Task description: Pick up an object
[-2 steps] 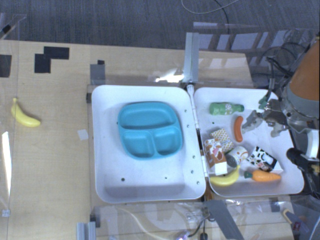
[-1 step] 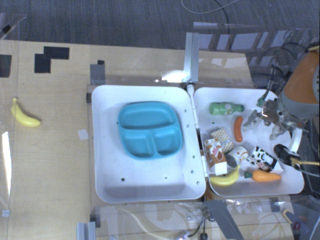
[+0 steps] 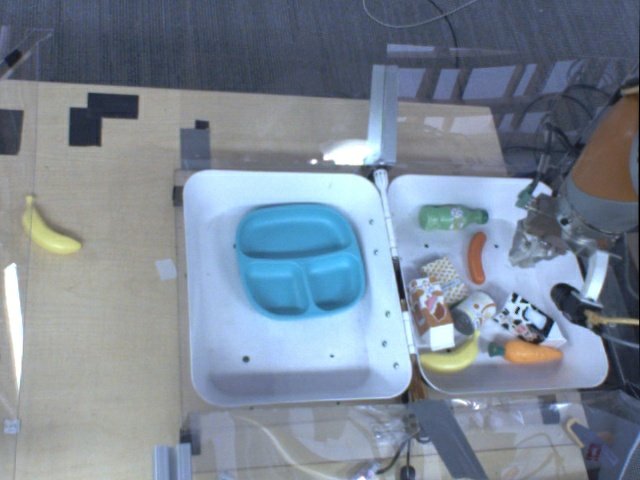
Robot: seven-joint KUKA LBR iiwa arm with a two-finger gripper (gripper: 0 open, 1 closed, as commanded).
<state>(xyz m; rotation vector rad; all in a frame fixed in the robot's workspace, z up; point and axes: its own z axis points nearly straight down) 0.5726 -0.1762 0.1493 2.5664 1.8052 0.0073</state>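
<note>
My arm [image 3: 605,168] shows a broad orange band over a rounded grey wrist segment. Dark cables loop beside it. Below sits the claw [image 3: 532,243], a boxy grey metal piece, with a white bracket just beside it.

I can read no text, number or brand anywhere. Left of the gripper [image 3: 530,250], the green bottle [image 3: 452,217] carries a pale label too small to make out. Below and left of the gripper, the patterned packet [image 3: 434,293] shows red and white print, illegible to me. Just below the gripper, the black-and-white carton [image 3: 526,318] bears blotches only, no letters I can resolve.
</note>
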